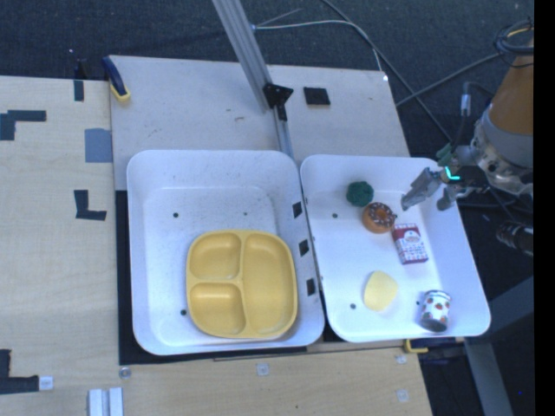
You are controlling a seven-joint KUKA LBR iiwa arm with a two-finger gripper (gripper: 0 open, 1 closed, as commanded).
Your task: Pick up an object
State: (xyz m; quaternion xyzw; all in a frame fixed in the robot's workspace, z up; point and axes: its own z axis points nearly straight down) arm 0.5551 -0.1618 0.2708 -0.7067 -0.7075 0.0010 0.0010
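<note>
The right bin (347, 310) holds a dark green ball (360, 192), a brown frosted doughnut (378, 217), a small red box (409, 243), a pale yellow lemon-like piece (380, 291) and a small grey and white toy (434, 310). My gripper (429, 192) hovers over the bin's upper right part, right of the green ball and above the red box. Its two grey fingers (416, 191) stand apart with nothing between them.
The left bin (156, 232) holds a yellow divided plate (242, 283). A metal pole (247, 42) slants across the bench behind the bins. Cables lie on the dark floor at the upper right. A blue and yellow clamp (115, 80) sits at the bench's far left corner.
</note>
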